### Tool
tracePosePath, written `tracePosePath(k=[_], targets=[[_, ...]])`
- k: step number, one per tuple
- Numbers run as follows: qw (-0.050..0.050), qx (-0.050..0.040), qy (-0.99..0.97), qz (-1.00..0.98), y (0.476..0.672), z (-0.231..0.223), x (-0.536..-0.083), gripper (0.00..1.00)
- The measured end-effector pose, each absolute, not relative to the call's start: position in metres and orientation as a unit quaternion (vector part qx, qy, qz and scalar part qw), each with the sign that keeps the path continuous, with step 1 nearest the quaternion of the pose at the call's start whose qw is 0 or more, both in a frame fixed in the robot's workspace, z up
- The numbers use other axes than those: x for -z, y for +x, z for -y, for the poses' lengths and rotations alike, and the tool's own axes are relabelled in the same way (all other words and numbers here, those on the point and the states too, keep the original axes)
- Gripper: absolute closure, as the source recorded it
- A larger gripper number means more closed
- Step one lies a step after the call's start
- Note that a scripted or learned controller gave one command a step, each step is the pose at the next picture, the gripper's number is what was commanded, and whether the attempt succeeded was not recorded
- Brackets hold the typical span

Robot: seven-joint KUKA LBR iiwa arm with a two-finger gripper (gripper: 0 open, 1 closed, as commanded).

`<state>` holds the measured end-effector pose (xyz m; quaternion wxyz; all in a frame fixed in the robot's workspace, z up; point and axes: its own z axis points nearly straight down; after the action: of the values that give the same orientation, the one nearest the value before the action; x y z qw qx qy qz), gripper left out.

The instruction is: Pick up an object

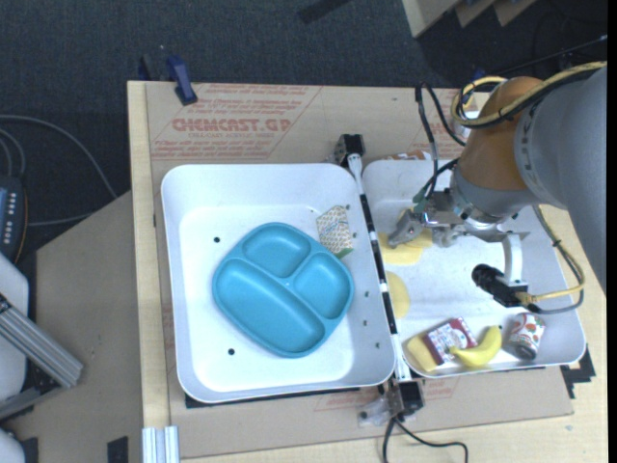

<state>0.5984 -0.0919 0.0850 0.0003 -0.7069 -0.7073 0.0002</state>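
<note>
A grey arm with an orange band (501, 152) reached over the right shallow white bin (564, 340), its gripper (416, 222) low above a pale yellow object (405, 251). A yellow banana (479, 349), a red packet (445, 340) and a small can (525, 334) lay near the front. The left white bin (183, 258) held a blue sectioned plastic plate (281, 287) and a small patterned packet (335, 228).

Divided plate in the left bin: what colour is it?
The divided plate is plain light blue, as the camera view shows, lying in the left bin.
</note>
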Motion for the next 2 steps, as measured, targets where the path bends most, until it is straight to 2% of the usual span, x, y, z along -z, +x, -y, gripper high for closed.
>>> tracePosePath(k=[2], targets=[[-0.001,0.0004,-0.707,0.707,0.6063,0.0939,-0.0845,0.00]])
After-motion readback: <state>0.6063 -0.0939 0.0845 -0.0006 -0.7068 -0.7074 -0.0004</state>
